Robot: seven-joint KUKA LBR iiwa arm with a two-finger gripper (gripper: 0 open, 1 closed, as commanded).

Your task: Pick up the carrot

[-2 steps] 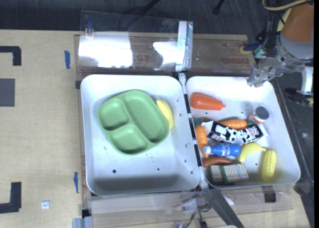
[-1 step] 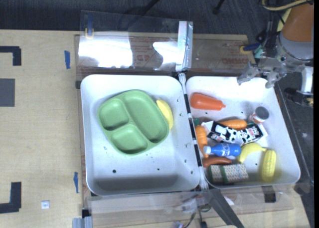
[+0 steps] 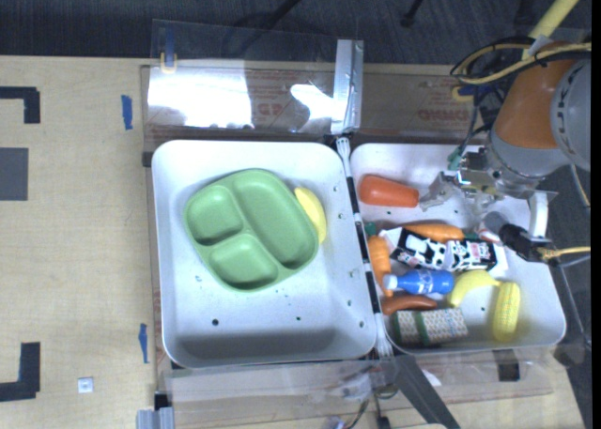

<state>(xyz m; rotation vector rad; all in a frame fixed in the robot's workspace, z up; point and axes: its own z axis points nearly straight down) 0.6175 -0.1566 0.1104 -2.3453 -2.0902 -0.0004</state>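
The carrot (image 3: pixel 387 191) is a blunt orange piece lying on its side at the back left of the right bin (image 3: pixel 549 324). My gripper (image 3: pixel 467 185) hangs over the back of that bin, just right of the carrot's thick end and apart from it. The grey arm with its orange band (image 3: pixel 528 117) reaches in from the right above it. I see nothing held in the gripper.
Crowded at the right bin's front are a black-and-white carton (image 3: pixel 441 251), a blue bottle (image 3: pixel 423 283), other orange pieces (image 3: pixel 378 263), a yellow corn cob (image 3: pixel 506 310) and a woven roll (image 3: pixel 430 326). The left bin (image 3: pixel 178 324) holds a green divided plate (image 3: pixel 250 228) and a yellow piece (image 3: pixel 313 211).
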